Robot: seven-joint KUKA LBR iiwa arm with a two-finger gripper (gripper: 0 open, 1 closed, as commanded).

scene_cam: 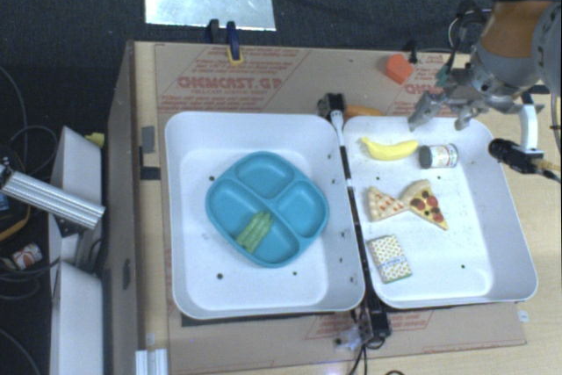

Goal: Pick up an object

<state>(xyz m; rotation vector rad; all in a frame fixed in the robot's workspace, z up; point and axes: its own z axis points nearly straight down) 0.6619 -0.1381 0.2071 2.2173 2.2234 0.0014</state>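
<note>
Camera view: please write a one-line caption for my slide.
Pincer above right bin holding banana, can, pizza slices; blue plate in left bin.

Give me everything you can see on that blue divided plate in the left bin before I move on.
The blue divided plate is a rounded-square dish, plastic by its look, split by raised ridges into four compartments. It lies flat, turned at a slant, near the middle of the left bin and rests on its floor. A green ridged piece lies in the compartment nearest the camera; the other three show only blue. The gripper hangs far off, above the right bin.
</note>
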